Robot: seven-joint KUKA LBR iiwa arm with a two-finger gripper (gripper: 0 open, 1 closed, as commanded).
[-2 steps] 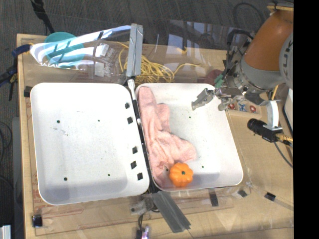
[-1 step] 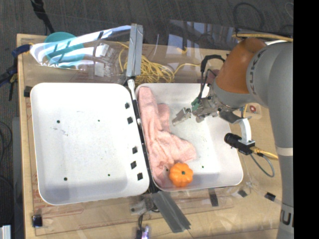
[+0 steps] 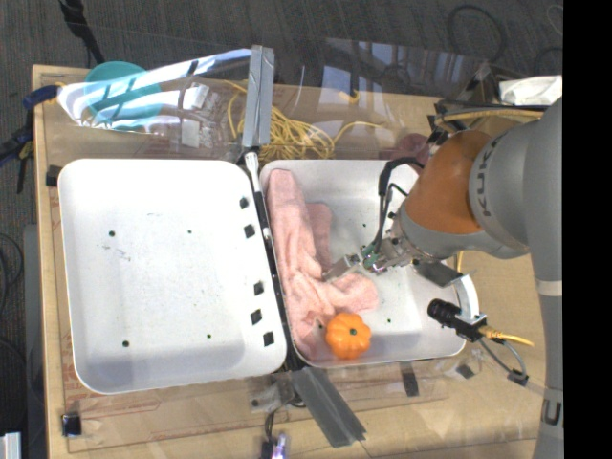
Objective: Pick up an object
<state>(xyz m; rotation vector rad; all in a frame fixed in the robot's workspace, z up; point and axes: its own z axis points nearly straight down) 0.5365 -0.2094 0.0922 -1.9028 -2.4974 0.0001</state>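
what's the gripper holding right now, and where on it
It cannot be told. The gripper sits low against the crumpled pink cloth in the right white bin, near the cloth's right edge.

End effector point(image 3: 342, 268) on pink cloth point(image 3: 304, 256); orange pumpkin point(image 3: 348, 336) nearby.

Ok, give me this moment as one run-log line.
arm: over right bin | gripper: at pink cloth, grasp not confirmed | orange pumpkin: on cloth near front wall, untouched | left bin: not in play
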